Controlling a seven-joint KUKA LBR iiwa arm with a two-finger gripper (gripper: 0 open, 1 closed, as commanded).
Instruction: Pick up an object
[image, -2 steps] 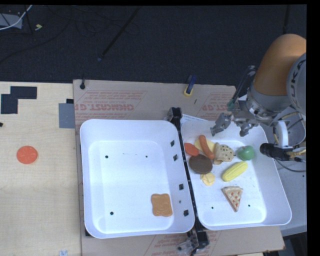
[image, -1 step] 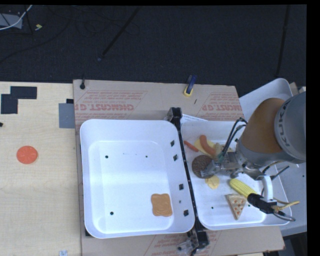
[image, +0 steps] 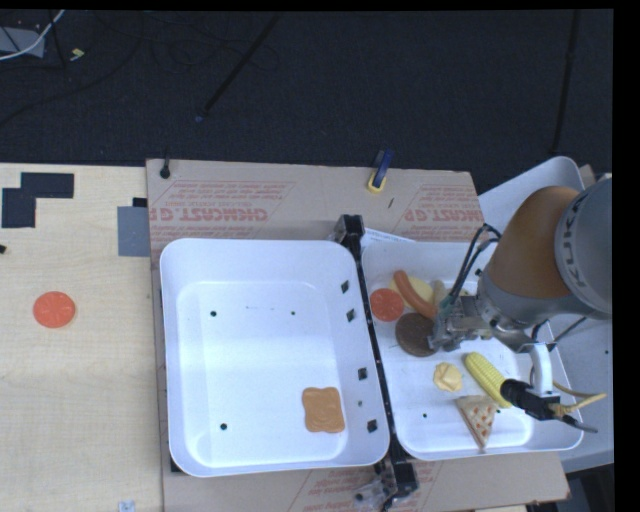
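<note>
Two white bins sit side by side; the gripper (image: 447, 325) hangs low over the right bin (image: 425, 430), beside a brown disc (image: 413, 336).
Whether its claw is wide or narrow cannot be told. A clean pick likely needs centring on one item, since red disc (image: 386, 304), sausage (image: 411, 291), corn (image: 485, 377) and wedge (image: 477, 418) crowd near; a toast piece (image: 323, 410) lies alone in the left bin (image: 190, 400).

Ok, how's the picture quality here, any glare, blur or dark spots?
Camera view: even lighting, no strong glare on the white bins; soft overall, so the small food pieces near the gripper look fuzzy; the floor behind the bench is dark; the arm casts faint shadow.
</note>
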